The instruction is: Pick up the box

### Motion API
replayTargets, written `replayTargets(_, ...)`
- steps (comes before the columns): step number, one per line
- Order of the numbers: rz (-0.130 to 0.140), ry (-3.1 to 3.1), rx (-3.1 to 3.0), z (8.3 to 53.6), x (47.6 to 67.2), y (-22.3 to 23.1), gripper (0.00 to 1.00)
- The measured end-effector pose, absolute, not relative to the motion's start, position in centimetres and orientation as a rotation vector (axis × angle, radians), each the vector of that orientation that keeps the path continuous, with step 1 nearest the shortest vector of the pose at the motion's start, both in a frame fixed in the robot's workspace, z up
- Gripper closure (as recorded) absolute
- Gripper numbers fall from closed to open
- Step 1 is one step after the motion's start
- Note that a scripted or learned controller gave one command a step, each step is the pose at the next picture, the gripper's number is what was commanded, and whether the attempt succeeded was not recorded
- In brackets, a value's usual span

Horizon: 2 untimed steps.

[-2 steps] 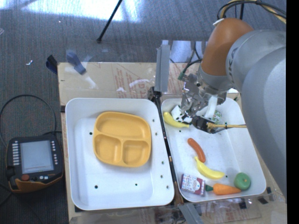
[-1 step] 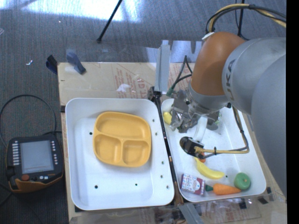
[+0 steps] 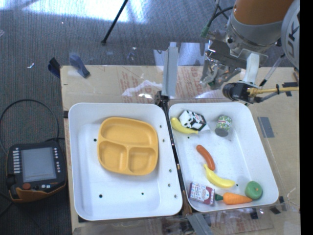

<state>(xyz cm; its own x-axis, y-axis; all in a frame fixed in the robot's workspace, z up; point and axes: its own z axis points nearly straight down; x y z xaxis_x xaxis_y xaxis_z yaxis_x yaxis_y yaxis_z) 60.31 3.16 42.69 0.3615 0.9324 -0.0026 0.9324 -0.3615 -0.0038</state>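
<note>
Meanwhile hand [image 3: 218,76] hung above right bin's [image 3: 259,146] far edge, holding nothing; finger state unclear. Box [image 3: 201,192] lay flat in that bin's near-left corner, carrot [image 3: 234,198] just beside it, banana [image 3: 218,178] near.

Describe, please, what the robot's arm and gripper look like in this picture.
The arm is thick and rounded, with a broad orange band above a grey metal wrist, and part of a dark letter marking on its pale casing at the right. The gripper below is a cluster of bare metal parts with thin wires. A black cylinder with a yellow cable sticks out beside it.
</note>
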Motion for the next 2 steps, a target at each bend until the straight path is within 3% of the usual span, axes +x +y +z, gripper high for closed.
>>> replayTargets(1, 0.008, -1.807, -2.567, 43.5, 63.5, 11.3, 1.0)
replayTargets(2, 0.008, -1.596, -2.704, 43.5, 64.3, 21.8, 1.0)
